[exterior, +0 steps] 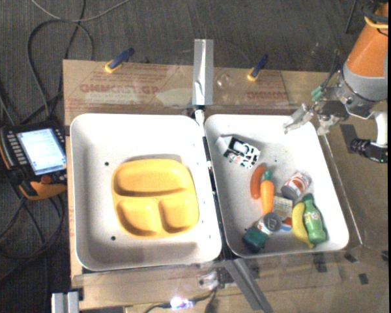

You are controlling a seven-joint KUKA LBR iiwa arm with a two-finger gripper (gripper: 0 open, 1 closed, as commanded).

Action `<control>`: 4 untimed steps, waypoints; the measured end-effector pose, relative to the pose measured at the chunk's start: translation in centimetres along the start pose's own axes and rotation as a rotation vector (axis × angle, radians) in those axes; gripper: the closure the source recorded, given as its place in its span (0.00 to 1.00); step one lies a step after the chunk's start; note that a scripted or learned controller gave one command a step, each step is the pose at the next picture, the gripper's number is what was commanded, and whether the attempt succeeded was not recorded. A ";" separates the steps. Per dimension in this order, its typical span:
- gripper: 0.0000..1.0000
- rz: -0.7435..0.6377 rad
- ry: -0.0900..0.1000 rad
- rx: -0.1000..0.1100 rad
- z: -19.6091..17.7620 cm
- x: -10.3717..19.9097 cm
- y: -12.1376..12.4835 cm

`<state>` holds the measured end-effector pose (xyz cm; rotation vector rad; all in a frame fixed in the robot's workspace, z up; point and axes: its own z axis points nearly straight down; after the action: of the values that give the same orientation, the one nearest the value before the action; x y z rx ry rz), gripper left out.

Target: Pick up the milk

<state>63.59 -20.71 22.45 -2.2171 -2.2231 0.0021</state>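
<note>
Starting at the claw (304,117), we find it hovering over the upper right corner of the right bin (216,175), its two thin fingers spread apart with nothing between them. One finger points left toward the bin floor; the other sits nearer the rim.

We locate the milk (241,152), a small black-and-white carton, lying on its side in the upper left part of the same bin. From the claw it lies to the left and somewhat toward the near edge, well apart, with bare bin floor between the two. Its long axis runs at a slant, from upper left to lower right. We judge that the coming move calls for travel leftward across the bin, then a turn of the wrist so the fingers close across the carton's short side.

The arm (370,57) reaches in from the right, its orange band above the grey wrist, the wrist tilted down toward the corner.

Further out, we note a carrot (266,194) and a can (296,185) near the bin centre, a green bottle (315,222) beside a banana (301,224) at the lower right. All stand clear of the carton. The left bin (85,175) holds a yellow tray (156,197).
</note>
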 end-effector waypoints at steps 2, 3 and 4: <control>0.00 0.154 -0.004 -0.044 11.0 9.7 2.3; 0.00 0.146 -0.001 -0.062 11.4 9.9 -1.3; 0.00 0.112 -0.004 -0.065 11.4 9.6 -3.9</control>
<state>59.61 -11.10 11.04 -2.3741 -2.1270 -0.0671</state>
